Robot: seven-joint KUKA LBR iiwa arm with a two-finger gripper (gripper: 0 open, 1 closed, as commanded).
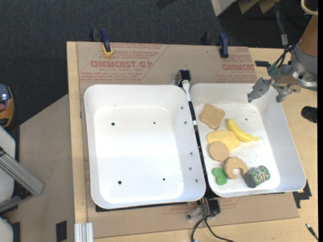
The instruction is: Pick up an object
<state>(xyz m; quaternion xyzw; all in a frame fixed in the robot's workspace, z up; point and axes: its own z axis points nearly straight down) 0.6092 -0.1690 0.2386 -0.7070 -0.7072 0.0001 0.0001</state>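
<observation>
Cardboard-covered tabletop (151, 59) carries your bins. Your gripper (266, 91) hangs wide and empty at the right bin's (287, 150) far edge; nothing is picked yet.

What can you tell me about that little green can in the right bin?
The green can looks like a small toy tin: dark green label with pale markings and silvery grey ends. It lies on its side, tilted, near the right bin's front corner. Its left end sits against a tan ring-shaped toy doughnut. Nothing grips it.

Toast (212, 116), banana (241, 131), can (257, 176) in right bin (287, 135), left bin (101, 135) beside it, hand (267, 91) above right bin's far edge
</observation>
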